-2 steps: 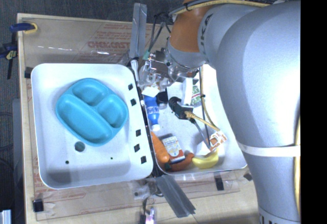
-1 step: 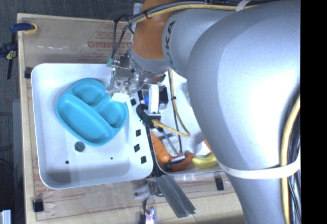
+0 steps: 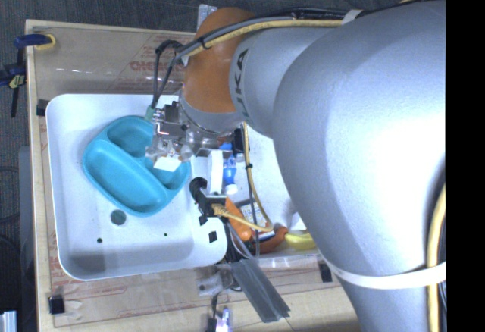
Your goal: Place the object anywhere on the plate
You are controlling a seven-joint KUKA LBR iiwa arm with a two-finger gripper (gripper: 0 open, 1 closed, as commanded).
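Camera view looks down at a slant on a wooden worktop (image 3: 91,35) carrying a shallow white bin (image 3: 114,247) at centre left of the frame. Inside the bin lies a blue divided plate (image 3: 125,175), tilted, with two compartments, filling the bin's upper middle. A small dark round spot (image 3: 117,217) sits on the bin floor just below the plate. The grey arm (image 3: 364,141) enters from the right and covers most of the right half of the frame, its orange band (image 3: 208,80) above the wrist near top centre. The claw (image 3: 168,152) hangs over the right edge of the plate, and a small white and pale blue object (image 3: 167,165) shows at its tip, over the plate's rim; whether the claw is spread or pinching that object cannot be told. Below the wrist, toward lower centre, lie an orange carrot-like item (image 3: 241,226) and a yellow item (image 3: 299,241) beside the bin's right side, partly hidden by the arm
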